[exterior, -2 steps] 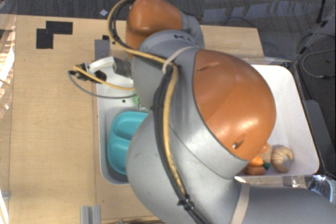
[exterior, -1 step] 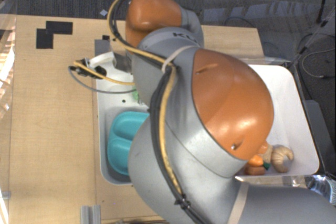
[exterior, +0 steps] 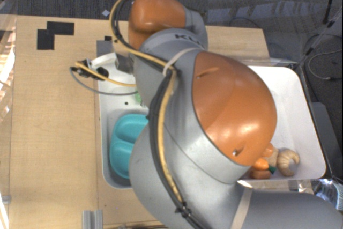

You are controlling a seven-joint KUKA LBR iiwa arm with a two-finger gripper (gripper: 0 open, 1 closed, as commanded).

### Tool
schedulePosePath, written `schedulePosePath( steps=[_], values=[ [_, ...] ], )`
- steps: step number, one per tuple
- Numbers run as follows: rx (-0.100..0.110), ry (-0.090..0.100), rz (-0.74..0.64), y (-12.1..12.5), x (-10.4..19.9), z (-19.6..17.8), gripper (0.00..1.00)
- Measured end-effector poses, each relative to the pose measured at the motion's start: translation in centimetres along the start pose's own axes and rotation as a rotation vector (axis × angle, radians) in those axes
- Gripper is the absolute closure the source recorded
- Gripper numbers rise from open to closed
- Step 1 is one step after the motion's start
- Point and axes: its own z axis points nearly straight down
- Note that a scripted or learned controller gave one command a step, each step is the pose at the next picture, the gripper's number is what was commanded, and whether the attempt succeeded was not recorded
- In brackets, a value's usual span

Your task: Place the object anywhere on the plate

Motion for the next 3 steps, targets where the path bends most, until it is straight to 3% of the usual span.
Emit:
schedulePosePath(
  steps=[2, 3],
  values=[
    [0.005, -0.001, -0.002, -0.1, 0.1, -1.1, 1.0],
    [-0.001, -0.005, 0.0, 0.0, 0.0, 0.2, 1.0]
  ],
)
